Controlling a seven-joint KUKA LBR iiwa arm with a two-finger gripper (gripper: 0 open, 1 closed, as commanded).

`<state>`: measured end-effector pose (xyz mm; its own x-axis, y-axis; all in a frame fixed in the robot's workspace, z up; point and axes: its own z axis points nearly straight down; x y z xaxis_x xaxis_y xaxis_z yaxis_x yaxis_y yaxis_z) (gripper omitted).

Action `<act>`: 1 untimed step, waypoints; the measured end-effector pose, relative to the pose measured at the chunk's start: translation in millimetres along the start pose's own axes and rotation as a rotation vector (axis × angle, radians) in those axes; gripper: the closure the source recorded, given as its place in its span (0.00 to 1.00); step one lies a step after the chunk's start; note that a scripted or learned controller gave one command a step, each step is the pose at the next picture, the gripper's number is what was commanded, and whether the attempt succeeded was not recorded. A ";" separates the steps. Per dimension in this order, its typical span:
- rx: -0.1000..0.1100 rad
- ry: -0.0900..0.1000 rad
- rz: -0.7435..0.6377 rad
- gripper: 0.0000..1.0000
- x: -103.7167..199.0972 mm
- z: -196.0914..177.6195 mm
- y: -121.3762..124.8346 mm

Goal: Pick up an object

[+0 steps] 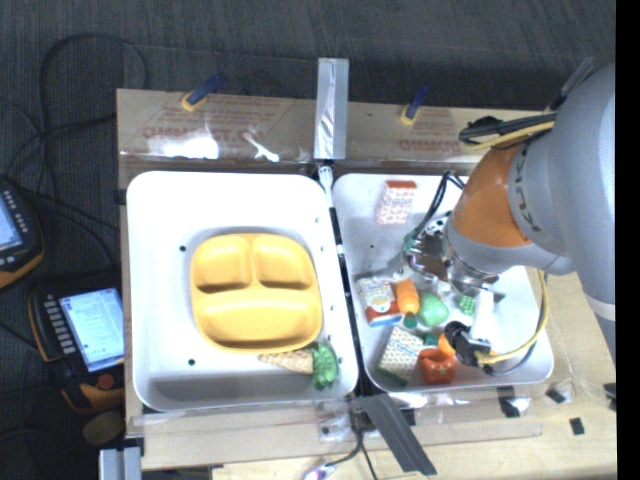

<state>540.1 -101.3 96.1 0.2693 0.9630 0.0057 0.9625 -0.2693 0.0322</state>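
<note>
tool (452,290) (grip state unclear) just beside green ball (433,312) in right bin (535,358)

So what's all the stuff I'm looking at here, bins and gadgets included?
Bins: two, white, side by side on the bench.
Tray: one, yellow, three compartments, middle of the left bin.
Green toy: one, green, left bin's near right corner, beside the tray.
Wafer: one, tan, just left of the green toy.
Carton: one, white and red, far end of the right bin.
Small toys: a cluster, orange, green, red and white, near part of the right bin; exact count unclear.
Clips: two, blue and yellow, on the board behind the bins.
Handsets: two, dark with lit screens, left of the bench.
Arm: one, grey with orange band, over the right bin.
Claw: one, low over the small toys.
</note>
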 end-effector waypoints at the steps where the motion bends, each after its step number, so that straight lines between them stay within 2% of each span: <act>1: 0.000 0.003 -0.002 1.00 1.0 -10.9 1.5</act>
